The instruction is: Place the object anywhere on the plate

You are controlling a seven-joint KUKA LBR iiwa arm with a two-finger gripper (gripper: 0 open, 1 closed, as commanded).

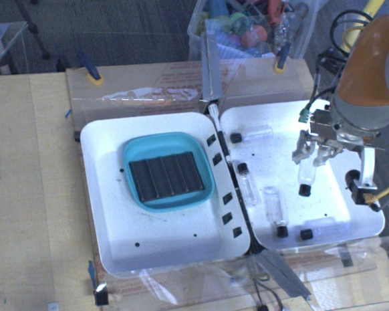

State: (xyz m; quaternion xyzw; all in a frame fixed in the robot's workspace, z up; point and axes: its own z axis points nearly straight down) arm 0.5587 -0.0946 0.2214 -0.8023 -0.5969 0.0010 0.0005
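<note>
Hovering over the right bin point(361, 222), the gripper point(314, 154) has its fingers spread, and a clear vial with a black cap point(306, 179) stands just below them, at about six o'clock from the tips; whether the pads touch it cannot be told. The plate point(165, 171), teal with a dark slatted insert, lies in the left bin point(108, 245), at nine o'clock from the gripper and well apart. A slip looks the likeliest failure: the vial is smooth, narrow and see-through, so a closing pinch off its middle could tip it or roll it away. Other clear vials point(273, 209) lie toward seven o'clock, and one could be taken by mistake. The raised divider point(227, 182) between the bins stands across the carry path, so a low pass could knock the vial loose.
</note>
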